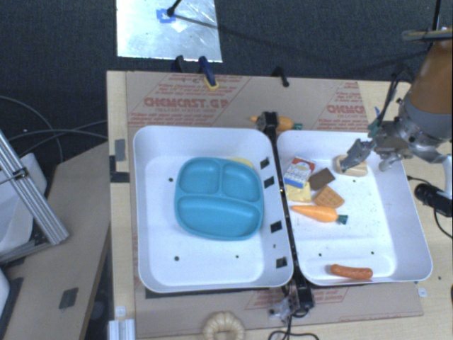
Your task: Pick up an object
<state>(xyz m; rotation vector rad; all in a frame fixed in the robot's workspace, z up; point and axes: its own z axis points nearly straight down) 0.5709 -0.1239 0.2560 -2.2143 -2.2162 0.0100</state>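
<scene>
We see dark carpet [56, 41] around the cardboard-topped bench [233, 98]. Shiny metal sheet [168, 20] lies behind it; alu. frame [25, 190] to its left.

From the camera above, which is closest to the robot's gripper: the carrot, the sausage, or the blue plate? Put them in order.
Measured from the gripper over the right bin:
1. Carrot, middle of the right bin.
2. Sausage, near that bin's front edge.
3. Blue plate, in the left bin.

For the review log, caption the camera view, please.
Gripper hovers over right bin near toy food; blue tray fills left bin.
</scene>
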